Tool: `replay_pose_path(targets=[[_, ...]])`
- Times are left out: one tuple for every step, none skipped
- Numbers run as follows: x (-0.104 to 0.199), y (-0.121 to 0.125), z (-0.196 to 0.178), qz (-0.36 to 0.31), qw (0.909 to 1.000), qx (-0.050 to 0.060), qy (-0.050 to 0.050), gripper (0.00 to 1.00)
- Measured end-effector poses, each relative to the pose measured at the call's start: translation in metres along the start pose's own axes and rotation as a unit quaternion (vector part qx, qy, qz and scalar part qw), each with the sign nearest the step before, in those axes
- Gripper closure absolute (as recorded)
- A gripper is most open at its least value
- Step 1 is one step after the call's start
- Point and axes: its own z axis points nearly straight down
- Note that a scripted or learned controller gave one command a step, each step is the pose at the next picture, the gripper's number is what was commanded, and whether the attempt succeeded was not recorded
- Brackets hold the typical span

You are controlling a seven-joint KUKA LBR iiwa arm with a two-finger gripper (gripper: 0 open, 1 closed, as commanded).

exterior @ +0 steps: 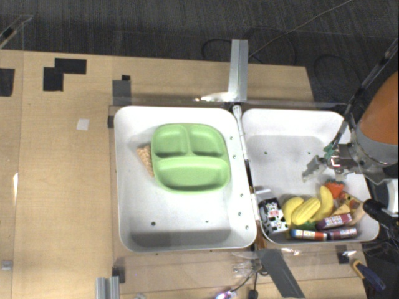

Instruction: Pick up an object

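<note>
The gripper (319, 164) hangs w/ fingers spread, holding nothing, over the right bin (280, 132), just above the bananas (305, 209) & markers (324, 233).

A robotics lab: a plywood tabletop (56, 185) with black marker squares (64, 72), aluminium framing (239, 67), loose cables (293, 23), grey carpet (124, 8).

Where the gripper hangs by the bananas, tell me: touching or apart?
Apart. The camera view shows the gripper over bare bin floor in the right bin, with white floor visible between it and the bananas lower down.
</note>
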Motion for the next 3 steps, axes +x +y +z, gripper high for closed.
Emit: replay_pose_path(targets=[[0.012, 0.054, 0.082, -0.105, 0.9945, -0.001, 0.0, 0.0], [0.024, 0.042, 0.055, -0.093, 0.9957, -0.001, 0.0, 0.0], [0.038, 0.061, 0.1, -0.132, 0.9912, -0.006, -0.002, 0.0]])
